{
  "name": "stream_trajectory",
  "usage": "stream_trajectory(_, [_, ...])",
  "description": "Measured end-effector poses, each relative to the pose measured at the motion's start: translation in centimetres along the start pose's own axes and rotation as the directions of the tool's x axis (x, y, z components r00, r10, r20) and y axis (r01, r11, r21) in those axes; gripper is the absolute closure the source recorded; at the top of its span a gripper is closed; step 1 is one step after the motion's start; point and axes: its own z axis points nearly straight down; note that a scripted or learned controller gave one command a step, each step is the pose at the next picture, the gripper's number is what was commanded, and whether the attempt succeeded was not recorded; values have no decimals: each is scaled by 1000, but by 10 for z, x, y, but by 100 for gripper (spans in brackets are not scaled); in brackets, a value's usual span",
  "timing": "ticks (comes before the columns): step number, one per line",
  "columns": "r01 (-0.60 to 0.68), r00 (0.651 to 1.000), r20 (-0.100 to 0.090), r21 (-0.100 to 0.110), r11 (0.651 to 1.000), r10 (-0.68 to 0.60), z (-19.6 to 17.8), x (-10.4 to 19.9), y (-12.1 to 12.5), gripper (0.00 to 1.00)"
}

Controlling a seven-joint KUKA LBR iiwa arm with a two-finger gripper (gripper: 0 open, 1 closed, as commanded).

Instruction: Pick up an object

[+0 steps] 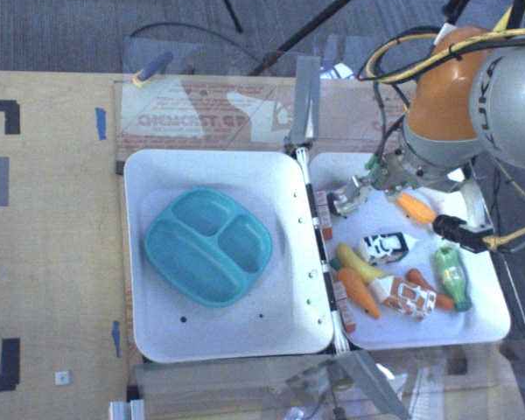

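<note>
White plastic bins sit side by side, their inner rims meeting along a thin divider [318,234]. Filling the middle of the left bin [149,313] is a teal sectioned plate [208,245], with bare floor all round it. The gripper [348,198] hangs over the upper left of the right bin [490,322], near the divider; whether it is parted or has hold of anything cannot be told. Below it lie a black-and-white toy [386,247], a yellow banana [359,263], an orange carrot [359,293] and a red-and-white piece [409,297], bunched close. A green bottle [452,276] lies near the right rim, another orange piece [415,207] beside the wrist
</note>
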Motion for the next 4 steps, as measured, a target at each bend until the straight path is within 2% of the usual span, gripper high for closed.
stream_trajectory(1, [29,1000,-2,3,1000,-29,58,-72,-14,0])
stream_trajectory(2, [-55,998,-1,0,998,55,98,-137,35,0])
stream_trajectory(3, [2,1000,0,-3,1000,-2,98,-85,-24,0])
stream_trajectory(4, [61,998,2,-4,998,-61,98,-115,-114,0])
